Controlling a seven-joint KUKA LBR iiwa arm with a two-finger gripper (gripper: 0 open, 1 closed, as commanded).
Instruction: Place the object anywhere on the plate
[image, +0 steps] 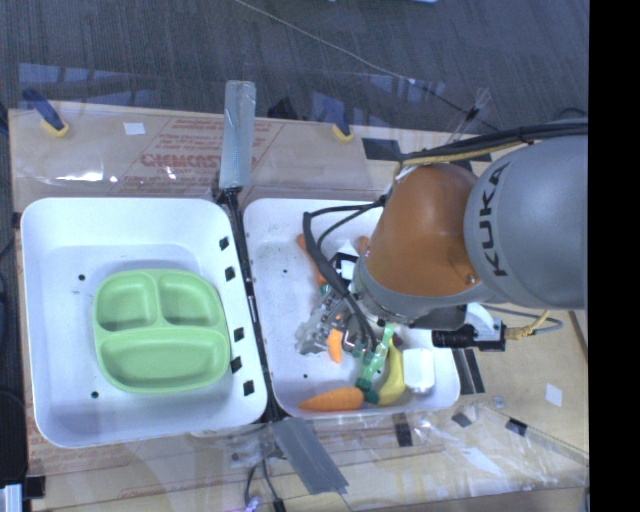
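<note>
You had the arm (470, 240) reaching in over the right bin (275, 300), its gripper (335, 335) low among the clutter near the bin's middle. A small orange piece (334, 346) sat right at the tip, but whether it was actually pinched there I could not tell; the wrist hid too much, so the state of the jaws stayed unknown.

The likely objects for the task all lay in that right bin. A carrot (333, 400) rested along the near edge, a banana (392, 375) stood just beside it toward the near right corner, with a green item (372, 372) touching the banana and a white block (418, 370) against its other side. Another orange thing (312, 258) lay toward the far edge, partly under the cables.

The green plate (160, 330), divided into compartments, sat in the middle of the left bin (50, 300).

My judgement: these looked like light, stiff plastic play food with smooth, rounded skins, so they would tend to squirt out of a pinch. You would do best to grip across the narrow middle of the carrot or the small piece, not the tapered ends.
</note>
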